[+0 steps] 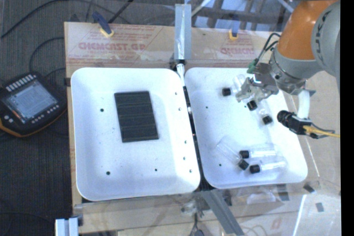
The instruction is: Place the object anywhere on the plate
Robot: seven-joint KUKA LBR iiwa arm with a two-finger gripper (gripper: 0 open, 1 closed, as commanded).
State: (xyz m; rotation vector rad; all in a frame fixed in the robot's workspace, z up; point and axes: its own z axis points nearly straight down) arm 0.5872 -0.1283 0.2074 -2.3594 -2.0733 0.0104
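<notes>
On the surface [83, 36], two white bins are seen side by side. One dark ribbed plate [136, 115] lies flat in the left bin [88, 174], well to the left of the pincer [250, 90]. In the right bin [213, 174], several clear vials with black caps are scattered. One vial [241, 85] appears at the pincer's tips; whether it is gripped cannot be told. Three vials [260, 160] lie grouped below the pincer, well apart.

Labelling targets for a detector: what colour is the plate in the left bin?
Black, a ribbed rectangle, seen best in the camera view.
</notes>
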